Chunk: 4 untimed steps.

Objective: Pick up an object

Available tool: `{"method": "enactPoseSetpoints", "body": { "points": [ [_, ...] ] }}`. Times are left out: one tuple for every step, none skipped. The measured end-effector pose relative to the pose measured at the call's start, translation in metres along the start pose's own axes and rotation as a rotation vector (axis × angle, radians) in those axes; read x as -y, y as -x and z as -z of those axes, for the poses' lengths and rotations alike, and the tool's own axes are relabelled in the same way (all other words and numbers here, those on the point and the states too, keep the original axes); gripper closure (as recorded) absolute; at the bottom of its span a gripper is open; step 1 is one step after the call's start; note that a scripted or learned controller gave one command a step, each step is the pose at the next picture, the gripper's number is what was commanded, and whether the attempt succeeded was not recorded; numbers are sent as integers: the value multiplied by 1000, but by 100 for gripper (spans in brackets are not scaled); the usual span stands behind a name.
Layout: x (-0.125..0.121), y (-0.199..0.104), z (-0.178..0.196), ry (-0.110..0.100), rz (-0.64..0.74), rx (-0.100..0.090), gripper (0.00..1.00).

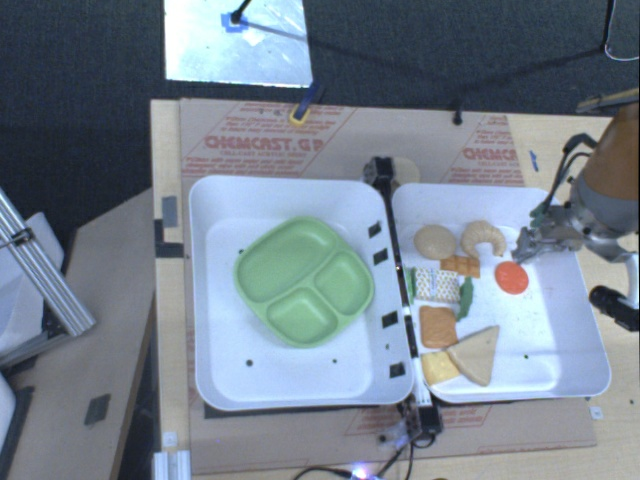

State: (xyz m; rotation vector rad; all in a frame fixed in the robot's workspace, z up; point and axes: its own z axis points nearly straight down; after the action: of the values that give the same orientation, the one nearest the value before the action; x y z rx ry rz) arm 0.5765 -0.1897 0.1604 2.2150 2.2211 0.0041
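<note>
Camera view looks down at a slant on the desk (330, 133), and going left to right the first thing is the left bin (215, 268), which holds a green divided plate (303, 281) and nothing that calls for a grasp. Past the centre divider comes the right bin (570, 328), where the toy food lies in a loose cluster toward its left half: a yellow block (438, 367) and a tan wedge (478, 353) nearest, an orange square (437, 325) and a speckled white piece (436, 285) with a green strip (465, 296) beside it, then a small orange cracker (461, 265), a round tan bun (434, 241) and a croissant (484, 235) at the far side. Right of these, a little apart, sits a red disc (511, 278). The end effector (527, 245) hangs at the bin's far right, its tip just above and slightly right of that disc in the picture; whether it is open or closed I cannot tell, and nothing is seen gripped in it. The disc is the closest piece, lying just toward the near-left of the tip, with the croissant next closest to the left. Being round, the disc sets no preferred grasp axis, so I judge that a short shift near-left and a descent would bring the tip over it.
</note>
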Motion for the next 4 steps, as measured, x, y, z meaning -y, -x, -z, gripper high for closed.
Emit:
{"method": "enactPoseSetpoints", "body": {
  "points": [
    [-4,-1,44,1,1,0,100],
    [-5,0,65,-2,2,-1,100],
    [-26,-55,74,-1,6,-2,100],
    [-38,-103,81,-2,6,-2,100]
  ]
}}
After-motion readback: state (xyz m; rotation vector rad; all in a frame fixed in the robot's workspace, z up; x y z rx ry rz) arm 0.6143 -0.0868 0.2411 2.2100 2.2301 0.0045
